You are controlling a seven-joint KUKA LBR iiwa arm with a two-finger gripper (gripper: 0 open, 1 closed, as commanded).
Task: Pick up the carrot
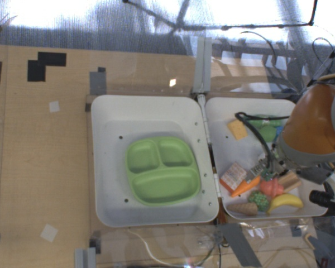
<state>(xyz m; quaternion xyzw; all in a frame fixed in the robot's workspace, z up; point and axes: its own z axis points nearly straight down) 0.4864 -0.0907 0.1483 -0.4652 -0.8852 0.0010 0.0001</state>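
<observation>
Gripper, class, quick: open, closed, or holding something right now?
Gripper: cannot be told. It sits low in the right bin, just above the carrot.

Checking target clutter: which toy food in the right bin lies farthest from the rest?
The yellow cheese wedge, alone near the right bin's upper left; the carrot and other foods cluster at its bottom edge.

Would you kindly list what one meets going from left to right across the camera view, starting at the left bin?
Left bin → green divided tray → right bin → small red-and-white packet → carrot → banana → orange band on the arm.
</observation>
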